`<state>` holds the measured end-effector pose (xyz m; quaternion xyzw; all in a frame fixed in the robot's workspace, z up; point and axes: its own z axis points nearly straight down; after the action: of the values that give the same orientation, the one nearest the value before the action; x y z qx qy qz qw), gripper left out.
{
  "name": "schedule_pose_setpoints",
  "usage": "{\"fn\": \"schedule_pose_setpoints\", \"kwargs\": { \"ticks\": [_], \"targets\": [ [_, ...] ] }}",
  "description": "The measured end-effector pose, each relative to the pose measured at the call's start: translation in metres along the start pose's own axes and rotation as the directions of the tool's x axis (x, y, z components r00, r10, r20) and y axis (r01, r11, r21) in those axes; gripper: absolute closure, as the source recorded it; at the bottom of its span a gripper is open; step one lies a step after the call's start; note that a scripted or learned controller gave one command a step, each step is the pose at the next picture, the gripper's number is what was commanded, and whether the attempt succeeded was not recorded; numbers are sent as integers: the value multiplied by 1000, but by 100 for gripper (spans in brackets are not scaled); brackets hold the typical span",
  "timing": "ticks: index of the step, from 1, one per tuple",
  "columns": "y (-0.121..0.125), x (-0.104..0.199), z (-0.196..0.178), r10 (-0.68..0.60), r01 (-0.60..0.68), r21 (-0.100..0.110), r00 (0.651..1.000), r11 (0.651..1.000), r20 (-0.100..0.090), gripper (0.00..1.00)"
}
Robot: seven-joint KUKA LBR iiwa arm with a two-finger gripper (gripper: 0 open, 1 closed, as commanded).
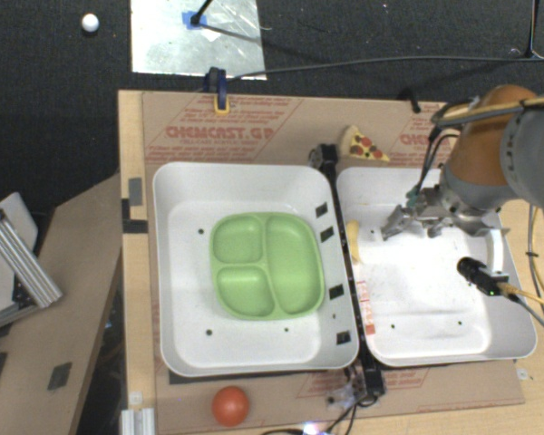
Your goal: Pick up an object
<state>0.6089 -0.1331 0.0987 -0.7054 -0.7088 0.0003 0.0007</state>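
My gripper [411,227] hangs low over the back part of the right bin [435,333], its fingers spread open with nothing between them. A pale yellow object [352,241] lies against the right bin's left wall, a short way left of the gripper. A green divided plate [266,265] rests in the middle of the left bin [181,207].
A toy pizza slice [364,145] lies on the cardboard behind the bins. A red ball [230,405] sits on the bench in front of the left bin. The grey arm with its orange band [490,152] reaches in from the right.
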Motion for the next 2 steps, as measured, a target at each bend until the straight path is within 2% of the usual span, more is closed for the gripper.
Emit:
{"fn": "schedule_pose_setpoints", "kwargs": {
  "ticks": [1,2],
  "targets": [
    [1,0,-14,1,-1,-5,1000,1000,1,100],
    [-6,-1,-73,4,-4,-7,1000,1000,2,100]
  ]
}}
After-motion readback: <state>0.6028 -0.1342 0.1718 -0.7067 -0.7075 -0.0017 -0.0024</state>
